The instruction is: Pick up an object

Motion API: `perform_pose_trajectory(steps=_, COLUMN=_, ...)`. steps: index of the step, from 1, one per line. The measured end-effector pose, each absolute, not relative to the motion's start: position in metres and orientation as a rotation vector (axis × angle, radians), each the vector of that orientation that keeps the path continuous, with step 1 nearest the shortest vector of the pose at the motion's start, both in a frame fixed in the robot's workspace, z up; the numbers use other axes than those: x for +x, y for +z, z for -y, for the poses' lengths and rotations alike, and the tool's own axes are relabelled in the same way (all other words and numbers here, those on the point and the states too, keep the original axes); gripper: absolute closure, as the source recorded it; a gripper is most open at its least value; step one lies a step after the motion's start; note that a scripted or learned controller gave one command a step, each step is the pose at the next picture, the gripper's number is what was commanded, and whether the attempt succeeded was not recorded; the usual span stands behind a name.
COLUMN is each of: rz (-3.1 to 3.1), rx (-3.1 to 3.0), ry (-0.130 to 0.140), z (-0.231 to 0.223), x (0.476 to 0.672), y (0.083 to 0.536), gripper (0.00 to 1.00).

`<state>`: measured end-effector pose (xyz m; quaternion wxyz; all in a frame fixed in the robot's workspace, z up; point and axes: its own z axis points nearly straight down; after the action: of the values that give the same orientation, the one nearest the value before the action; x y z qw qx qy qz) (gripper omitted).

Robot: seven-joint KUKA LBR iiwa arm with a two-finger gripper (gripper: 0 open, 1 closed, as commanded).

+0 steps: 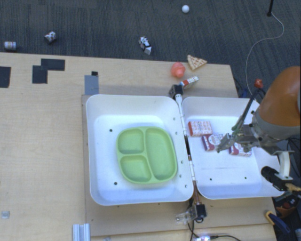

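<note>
at the near edge of the bench (42, 155), around 6 o'clock, a small clamp with wires (194, 214) sits just below the seam where the two white bins meet. the left bin (94, 141) holds a light green divided plate (146, 155) with three compartments, lying flat near the bin's middle.

the right bin (225, 186) lies at about 3 o'clock from the plate. in its far half are three small red and white packets: one flat packet (200, 127) close to the seam, a second packet (209, 141) just nearer and to the right of it, and a third packet (241, 149) further toward 3 o'clock, partly under the tool. the gripper (225, 143) hangs over this cluster, between the second and third packets, with the grey arm and its orange band (282, 101) filling the 3 o'clock side. whether the fingers are apart or together i cannot tell, and nothing is plainly seen between them.

beyond the bins, toward 12 o'clock, a red and white tube (190, 81) lies on the bench by the far end of the seam, with an orange ball (178, 70) and a wedge of toy pizza (196, 61) just past it. farther still, on the dark carpet, lie a small black and white toy (145, 44) and a white ball (185, 8).
</note>
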<state>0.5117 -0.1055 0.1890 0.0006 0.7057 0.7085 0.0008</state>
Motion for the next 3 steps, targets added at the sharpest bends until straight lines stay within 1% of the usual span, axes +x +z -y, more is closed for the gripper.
perform_pose_trajectory(steps=1, rz=-2.22, rx=2.214, ry=0.009, z=0.097, x=0.496, y=0.087, gripper=0.0)
perform_pose_trajectory(steps=2, rz=-2.213, rx=2.211, ry=0.01, z=0.084, x=0.49, y=0.087, gripper=0.0)
perform_pose_trajectory(steps=3, rz=-2.22, rx=2.212, ry=0.007, z=0.132, x=0.575, y=0.086, gripper=0.0)
